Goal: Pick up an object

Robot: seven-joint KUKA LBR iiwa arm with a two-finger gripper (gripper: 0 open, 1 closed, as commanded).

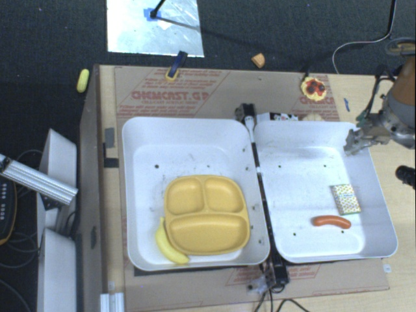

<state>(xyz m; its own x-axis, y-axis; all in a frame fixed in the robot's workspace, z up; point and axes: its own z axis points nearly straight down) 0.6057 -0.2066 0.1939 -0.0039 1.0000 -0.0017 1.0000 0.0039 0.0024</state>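
In the right bin (305, 168) lie a small orange-red sausage (331, 222) near the front and a patterned rectangular packet (346, 199) just behind it. The left bin (188, 142) holds a yellow three-part plate (207, 214) with a yellow banana (168, 246) tucked against its front left edge. My gripper (359, 139) hangs at the right bin's far right rim, behind and to the right of the packet, with nothing visibly held.
A small toy pizza (314, 88) rests on the cardboard behind the right bin. A yellow piece (82, 80) and an orange piece (259, 60) lie on the dark floor beyond the bench. A silver sheet (155, 17) lies farther back.
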